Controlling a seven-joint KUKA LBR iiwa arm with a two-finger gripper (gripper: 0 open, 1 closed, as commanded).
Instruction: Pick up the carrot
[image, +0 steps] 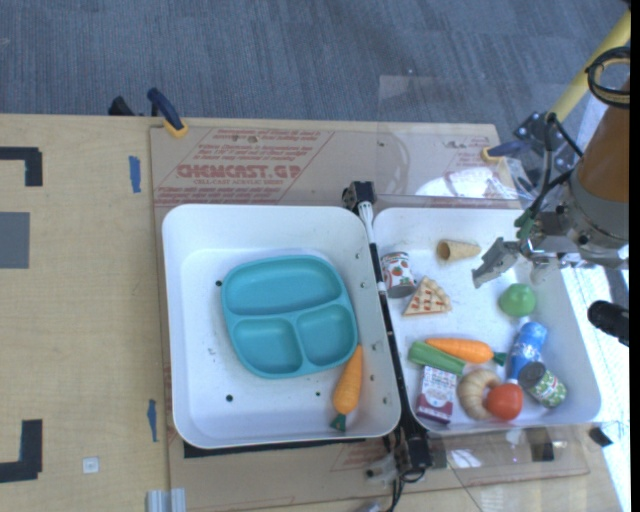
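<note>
Left bin (190, 300): you've got an orange plastic carrot (347, 384) lying near its front right corner, just beside the teal three-compartment plate (288, 314).
Right bin (585, 390): second orange carrot with green top (461, 350) lies mid-bin, beside a long green vegetable (436, 357); red tomato (505, 400), blue bottle (527, 345), green ball (517, 298), pizza slice (427, 298) around it.
Gripper (500, 262): over the right bin's far side, fingers spread, nothing between them, well apart from both carrots.

Carrot (348, 380) in left bin (190, 300) lay just right of the teal plate (288, 315), close to the bin's right wall; room open above. Second carrot (460, 350) was crowded by packet (436, 390), donut (475, 385), bottle (526, 345).
</note>
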